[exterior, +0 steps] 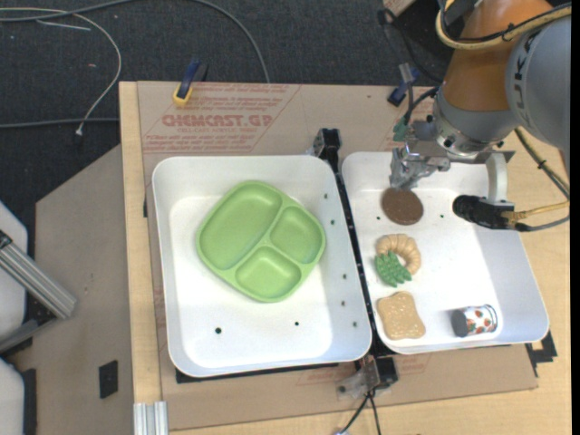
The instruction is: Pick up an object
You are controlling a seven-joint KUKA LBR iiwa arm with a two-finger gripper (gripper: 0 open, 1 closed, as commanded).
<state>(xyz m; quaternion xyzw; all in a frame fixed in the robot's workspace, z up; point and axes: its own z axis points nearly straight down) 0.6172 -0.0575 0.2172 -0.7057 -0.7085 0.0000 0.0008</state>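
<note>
Cardboard sheet (217,120) printed "CHEMCAST GP"

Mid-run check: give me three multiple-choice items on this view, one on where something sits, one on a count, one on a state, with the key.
1. Where is the green divided plate?
A. In the left bin
B. In the right bin
C. On the cardboard outside both bins

2. How many compartments does that plate have?
A. Two
B. Three
C. Five

3. How does the small can sit in the right bin?
A. Upright
B. On its side
C. Stacked on the toast slice

Key:
1 A: the plate lies in the left bin, apart from the walls.
2 B: one long section and two smaller ones show.
3 B: its printed wall faces up near the right bin's near corner, apart from the toast slice.

The gripper hovers at the brown round patty.
</note>
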